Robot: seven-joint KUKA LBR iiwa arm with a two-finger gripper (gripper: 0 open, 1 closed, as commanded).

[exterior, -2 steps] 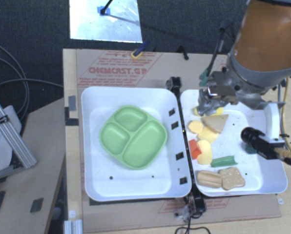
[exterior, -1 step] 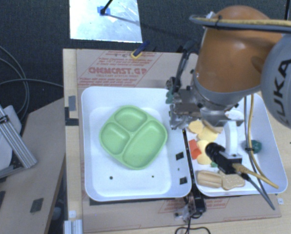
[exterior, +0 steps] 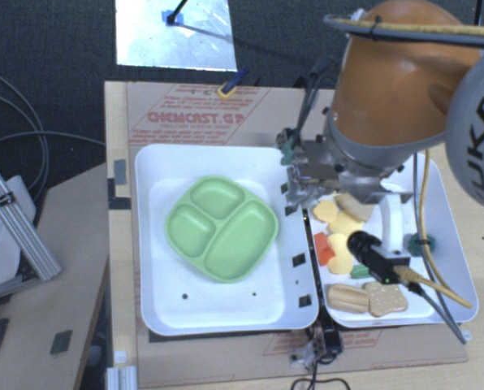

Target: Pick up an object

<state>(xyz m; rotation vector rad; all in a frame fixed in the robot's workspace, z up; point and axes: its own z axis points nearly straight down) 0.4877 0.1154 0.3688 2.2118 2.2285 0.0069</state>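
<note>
The right bin holds several toy food pieces. A pale yellow piece and a beige piece lie just under the wrist. Lower down are a yellow piece, a red-orange piece and a small green piece. A tan bun and a slice of toast lie near the bin's front edge. My gripper hangs over the bin's upper left corner, close to the divider between the bins and mostly covered by the orange wrist. Nothing shows between its fingers.
A green divided plate lies in the middle of the left bin. Printed cardboard lies behind the bins. A metal frame stands off the bench at the far left.
</note>
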